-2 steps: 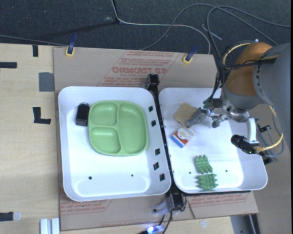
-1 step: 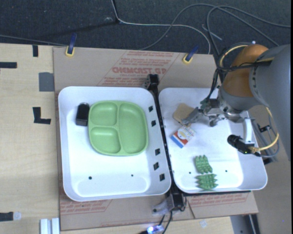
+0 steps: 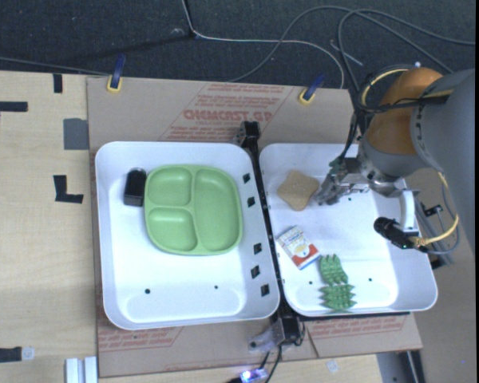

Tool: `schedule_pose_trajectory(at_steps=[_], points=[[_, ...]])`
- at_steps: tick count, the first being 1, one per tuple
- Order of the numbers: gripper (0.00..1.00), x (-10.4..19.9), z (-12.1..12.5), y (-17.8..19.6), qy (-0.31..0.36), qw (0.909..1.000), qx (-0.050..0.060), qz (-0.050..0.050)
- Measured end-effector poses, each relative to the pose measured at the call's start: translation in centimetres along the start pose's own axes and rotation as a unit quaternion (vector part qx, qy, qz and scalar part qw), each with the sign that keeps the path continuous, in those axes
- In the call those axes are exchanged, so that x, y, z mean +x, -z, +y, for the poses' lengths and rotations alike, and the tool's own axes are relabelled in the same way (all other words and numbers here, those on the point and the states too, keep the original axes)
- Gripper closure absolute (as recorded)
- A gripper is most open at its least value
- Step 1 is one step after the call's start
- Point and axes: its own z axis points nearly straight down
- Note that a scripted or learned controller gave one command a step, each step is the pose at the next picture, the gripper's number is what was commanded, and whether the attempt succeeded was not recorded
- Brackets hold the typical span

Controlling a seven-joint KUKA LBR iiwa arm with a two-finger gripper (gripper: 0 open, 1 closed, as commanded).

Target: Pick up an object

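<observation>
The grey arm with its orange band (image 3: 399, 110) reaches in from the right edge and bends down over the upper part of the right shallow white plastic bin (image 3: 415, 294). Its hand (image 3: 333, 191) is low over the bin floor, pointing leftward; how far it is open I cannot tell — the tips blur into one dark metallic cluster, and nothing can be seen held in it.

Just beside the hand, on its left, lies a tan, roughly square sponge-like piece (image 3: 297, 190), near the tips but whether touching is unclear. Below and left of the hand sits a small white carton with red and yellow print (image 3: 297, 246); further below it lies a green ridged plastic toy (image 3: 335, 282), near the bin's lower wall.

Well away to the hand's left, past the black divider between the bins, the left white bin (image 3: 176, 306) holds a pale green plate with three compartments (image 3: 194, 209) and, beside that plate's far edge, a small black block (image 3: 134, 187).

Both bins rest on a brown cardboard sheet (image 3: 207, 106) on the pale wooden worktop (image 3: 32, 238); dark fabric crossed by cables lies beyond.
</observation>
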Motion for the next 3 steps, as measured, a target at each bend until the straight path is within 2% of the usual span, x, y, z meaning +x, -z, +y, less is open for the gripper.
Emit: schedule_pose_trajectory(at_steps=[1,3], points=[[1.00,0.2,0.7,6.0,-0.001,1.0000,0.008,0.000],[1.00,-0.1,1.6,17.5,-0.001,1.0000,0.007,-0.001]])
